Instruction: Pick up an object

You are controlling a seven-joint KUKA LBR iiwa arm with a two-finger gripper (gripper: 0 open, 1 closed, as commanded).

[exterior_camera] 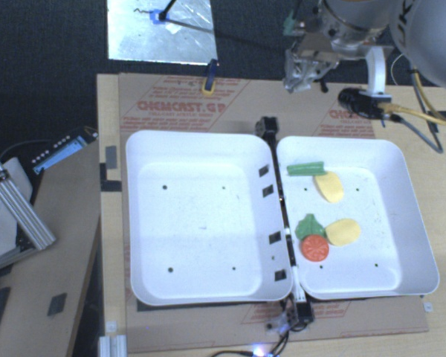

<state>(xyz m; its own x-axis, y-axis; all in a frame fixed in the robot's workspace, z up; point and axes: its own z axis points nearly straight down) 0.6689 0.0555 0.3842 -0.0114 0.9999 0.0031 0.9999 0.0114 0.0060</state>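
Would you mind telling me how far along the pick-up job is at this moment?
Nothing looks done yet. The green stick, two yellow pieces, the green leafy piece and the red round piece all lie in the right bin. The gripper hangs above the bench beyond that bin, carrying nothing visible. Descending, grasping and lifting all remain.
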